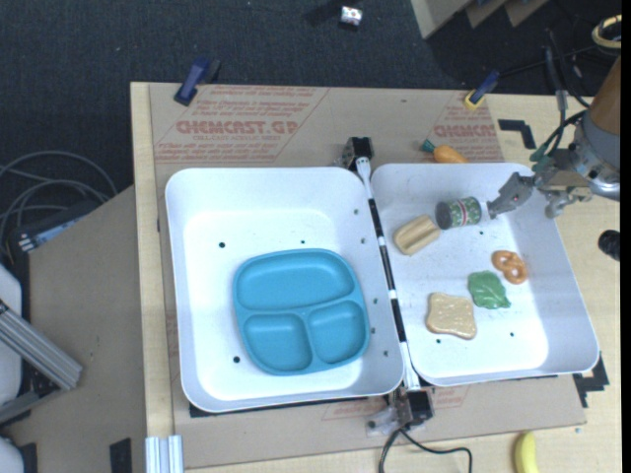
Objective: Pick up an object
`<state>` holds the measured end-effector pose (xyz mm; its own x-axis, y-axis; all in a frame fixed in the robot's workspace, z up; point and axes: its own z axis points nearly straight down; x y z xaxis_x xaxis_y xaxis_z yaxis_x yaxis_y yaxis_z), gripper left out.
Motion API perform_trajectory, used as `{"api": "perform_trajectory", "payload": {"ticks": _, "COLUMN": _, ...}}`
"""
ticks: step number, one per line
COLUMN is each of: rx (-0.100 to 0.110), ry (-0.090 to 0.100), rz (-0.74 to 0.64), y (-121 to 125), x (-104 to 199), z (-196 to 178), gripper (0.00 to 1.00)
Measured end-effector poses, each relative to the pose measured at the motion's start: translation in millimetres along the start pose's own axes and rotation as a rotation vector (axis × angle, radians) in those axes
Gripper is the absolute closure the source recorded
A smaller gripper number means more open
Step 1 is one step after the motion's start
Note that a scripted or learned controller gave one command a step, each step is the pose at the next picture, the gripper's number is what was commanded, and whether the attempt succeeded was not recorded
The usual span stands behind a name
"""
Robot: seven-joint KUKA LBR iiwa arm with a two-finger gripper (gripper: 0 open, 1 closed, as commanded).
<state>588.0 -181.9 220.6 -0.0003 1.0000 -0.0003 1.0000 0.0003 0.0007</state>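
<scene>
The bench [296, 116], a pale board with red lettering on its covering, carries two shallow white bins side by side. The left bin [197, 225] holds a blue divided tray [299, 308] with three compartments. The right bin [552, 333] holds five small things, well apart from one another: a toast-like slice [452, 315] near the front, a tan bread roll [416, 235] close to the divider, a small tin can [459, 212] lying on its side just beyond the roll, a green leafy piece [488, 290], and a small pretzel [510, 265] just behind it. The grey arm [592, 146] reaches in from the right, and its gripper [513, 195] sits just right of the can, near the bin's far right part. I cannot tell how wide it is parted, and nothing visibly sits in it. An orange carrot-like piece [446, 152] lies on the bench behind the right bin. Dark carpet and cables surround the bench.
</scene>
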Motion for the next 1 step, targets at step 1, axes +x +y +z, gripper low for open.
{"api": "perform_trajectory", "payload": {"ticks": 1, "rx": 0.003, "ry": 0.0, "rz": 0.001, "y": -14.3, "x": -40.8, "z": 55.6, "gripper": 0.0}}
